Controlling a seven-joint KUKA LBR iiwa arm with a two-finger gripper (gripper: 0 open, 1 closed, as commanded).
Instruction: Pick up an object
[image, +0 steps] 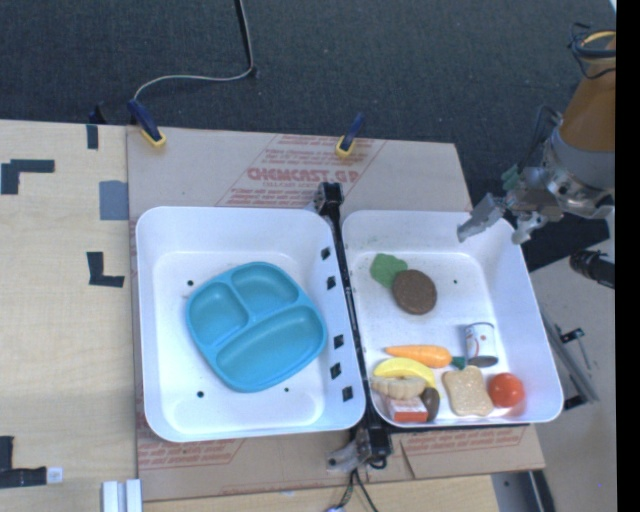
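Pincer (497, 218) hovers above round brown patty (414, 292), glossy carrot (420, 354).

The hand (492, 217) hangs over the upper right corner of the right bin (500, 262), with its fingers apart and nothing between them. In this bin a green toy (386, 267) touches a brown round patty (414, 292) near the top. Lower there is a carrot (420, 354), a banana (403, 371), a slice of bread (466, 390) and a red tomato (507, 389), all close together along the near wall. A small white can (478, 335) lies beside the carrot. The left bin (160, 250) holds a blue divided plate (256, 324). Both bins stand on a cardboard sheet (290, 175) on the tabletop (50, 300).
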